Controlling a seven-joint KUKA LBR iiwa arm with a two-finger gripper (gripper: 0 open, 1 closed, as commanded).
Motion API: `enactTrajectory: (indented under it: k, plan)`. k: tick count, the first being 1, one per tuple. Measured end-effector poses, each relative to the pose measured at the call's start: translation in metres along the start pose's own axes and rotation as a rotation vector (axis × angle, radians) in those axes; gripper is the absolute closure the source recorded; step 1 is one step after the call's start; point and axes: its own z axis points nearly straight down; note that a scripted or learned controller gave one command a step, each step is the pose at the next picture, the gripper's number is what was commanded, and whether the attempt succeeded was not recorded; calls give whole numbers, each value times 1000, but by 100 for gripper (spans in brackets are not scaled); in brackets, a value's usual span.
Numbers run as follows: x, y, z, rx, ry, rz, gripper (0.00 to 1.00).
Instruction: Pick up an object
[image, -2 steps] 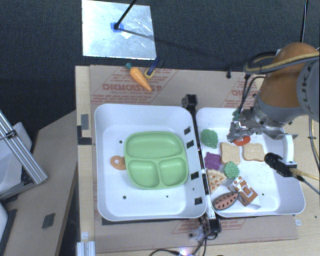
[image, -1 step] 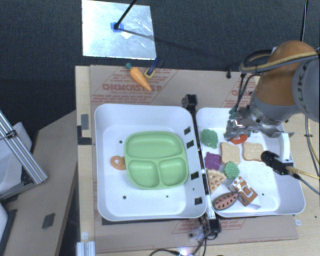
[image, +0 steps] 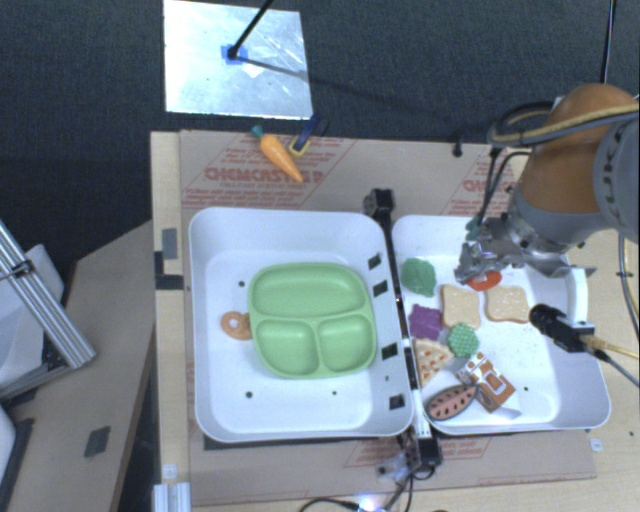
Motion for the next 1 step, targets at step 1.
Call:
enactTrajectory:
  k: [1]
  plan:
    - [3,-2,-18,-2,1,-2,100]
